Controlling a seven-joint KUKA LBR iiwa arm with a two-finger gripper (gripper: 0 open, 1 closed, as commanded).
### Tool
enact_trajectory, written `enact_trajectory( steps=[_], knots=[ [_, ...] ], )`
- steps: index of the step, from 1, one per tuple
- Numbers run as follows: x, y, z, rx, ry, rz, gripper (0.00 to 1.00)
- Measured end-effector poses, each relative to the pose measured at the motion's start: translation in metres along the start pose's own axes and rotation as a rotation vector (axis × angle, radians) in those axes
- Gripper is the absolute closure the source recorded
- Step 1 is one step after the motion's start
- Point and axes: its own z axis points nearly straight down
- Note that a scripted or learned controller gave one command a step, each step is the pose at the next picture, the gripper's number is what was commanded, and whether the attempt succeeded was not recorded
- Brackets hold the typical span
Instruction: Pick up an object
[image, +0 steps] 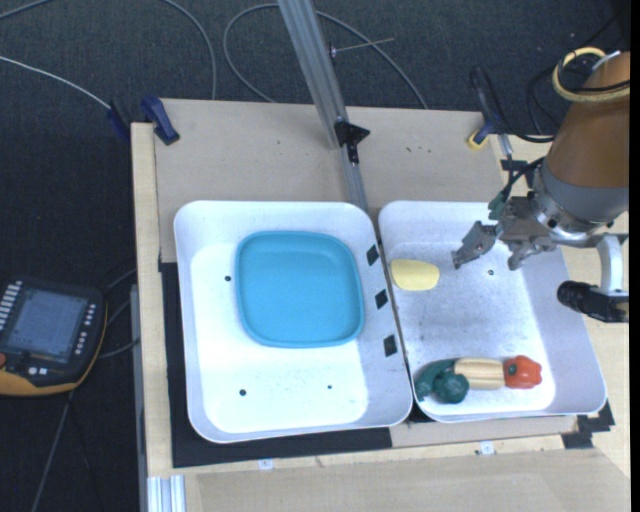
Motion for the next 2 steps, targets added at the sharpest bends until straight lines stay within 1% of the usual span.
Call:
enact_trajectory(
  steps=[2],
  knots=[
    [0.005, 0.002, 0.085, 0.004, 0.0, 0.0, 0.0]
  ],
)
